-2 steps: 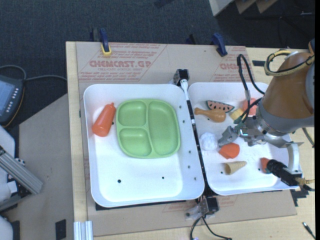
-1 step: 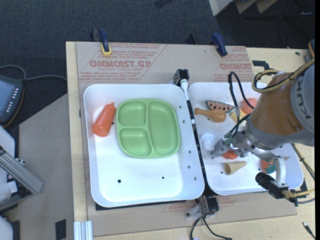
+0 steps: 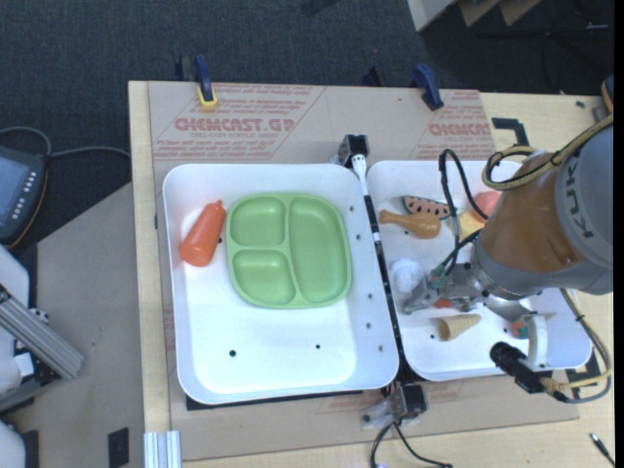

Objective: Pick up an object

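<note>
- The hand point(image 3: 421, 295) sat low in the right bin point(image 3: 429, 359); how far it was open could not be told.
- A cone point(image 3: 456, 326) lay just near of it, a wooden spoon-like piece point(image 3: 411, 222) farther off.
- In the left bin point(image 3: 273, 359), a green divided plate point(image 3: 290, 250) lay beside an orange bottle point(image 3: 203, 234).

Robotics lab or test cell. Evidence: plywood bench point(image 3: 292, 115) stamped with supplier lettering, held by blue clamps point(image 3: 204, 74) at far edge; two white bins point(image 3: 283, 359) fixed side by side; industrial arm point(image 3: 546, 227) with loose cabling over right bin; dark carpet floor point(image 3: 97, 27); aluminium extrusion point(image 3: 39, 334) and teach pendant point(image 3: 19, 193) off bench's left edge.
</note>
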`<state>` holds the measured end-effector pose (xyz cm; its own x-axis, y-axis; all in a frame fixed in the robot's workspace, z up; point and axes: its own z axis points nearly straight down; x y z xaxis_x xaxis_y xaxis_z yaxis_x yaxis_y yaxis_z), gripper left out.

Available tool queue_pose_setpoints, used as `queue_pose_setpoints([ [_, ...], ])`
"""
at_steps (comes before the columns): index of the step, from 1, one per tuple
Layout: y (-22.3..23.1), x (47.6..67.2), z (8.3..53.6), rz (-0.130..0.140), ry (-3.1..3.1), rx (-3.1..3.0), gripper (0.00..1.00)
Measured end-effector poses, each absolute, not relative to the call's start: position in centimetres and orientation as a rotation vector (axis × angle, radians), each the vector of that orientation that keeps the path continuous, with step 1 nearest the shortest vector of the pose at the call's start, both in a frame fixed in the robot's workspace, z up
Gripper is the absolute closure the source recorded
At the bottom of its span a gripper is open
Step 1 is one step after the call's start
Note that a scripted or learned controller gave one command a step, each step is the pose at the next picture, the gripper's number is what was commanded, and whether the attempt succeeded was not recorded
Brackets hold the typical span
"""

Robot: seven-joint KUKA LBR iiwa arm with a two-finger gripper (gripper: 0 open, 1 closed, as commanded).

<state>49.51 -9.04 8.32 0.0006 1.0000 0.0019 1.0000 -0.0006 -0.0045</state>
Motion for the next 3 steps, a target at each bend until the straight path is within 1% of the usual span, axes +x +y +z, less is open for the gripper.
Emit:
queue_pose_setpoints([
  [1,-9.1,49.6,9.5,-0.001,-2.219,-2.223,1.00],
  [2,-9.6,49.5,13.9,-0.004,-2.224,-2.226,1.00],
  [3,-9.3,50.1,18.3,-0.006,-2.228,-2.224,1.00],
])
